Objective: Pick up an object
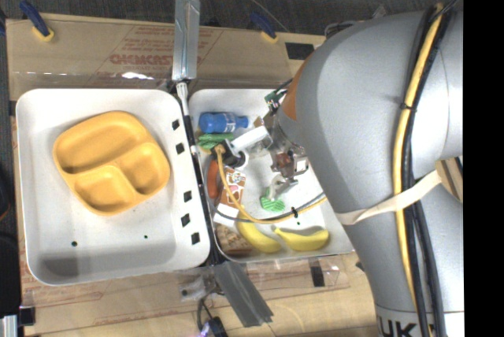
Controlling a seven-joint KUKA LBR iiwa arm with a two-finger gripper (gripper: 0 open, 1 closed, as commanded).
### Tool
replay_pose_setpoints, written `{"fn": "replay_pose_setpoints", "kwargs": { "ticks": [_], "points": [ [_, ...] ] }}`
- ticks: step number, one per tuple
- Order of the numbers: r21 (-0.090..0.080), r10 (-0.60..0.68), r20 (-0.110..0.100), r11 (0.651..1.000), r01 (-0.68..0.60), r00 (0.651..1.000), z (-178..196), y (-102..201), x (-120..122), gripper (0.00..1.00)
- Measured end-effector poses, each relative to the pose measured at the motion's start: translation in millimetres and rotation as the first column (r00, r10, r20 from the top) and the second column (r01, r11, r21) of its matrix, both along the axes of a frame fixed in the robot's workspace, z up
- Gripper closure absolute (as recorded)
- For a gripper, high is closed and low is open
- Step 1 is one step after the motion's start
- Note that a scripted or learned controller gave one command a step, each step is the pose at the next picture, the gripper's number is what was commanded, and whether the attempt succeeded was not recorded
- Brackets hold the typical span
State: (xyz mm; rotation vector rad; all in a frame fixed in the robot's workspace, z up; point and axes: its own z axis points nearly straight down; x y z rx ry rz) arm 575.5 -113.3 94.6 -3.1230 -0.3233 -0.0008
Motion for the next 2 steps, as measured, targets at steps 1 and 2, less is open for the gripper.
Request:
{"fn": "replay_pose_setpoints", "kwargs": {
  "ticks": [1, 2],
  "points": [
    [0.0, -0.001, 0.002, 1.0, 0.001, 1.0, 0.4, 17.9, -47.3, 0.0],
    [0.002, -0.001, -0.007, 1.0, 0.001, 1.0, 4.8, 22.4, -54.4, 0.0]
  ]
}}
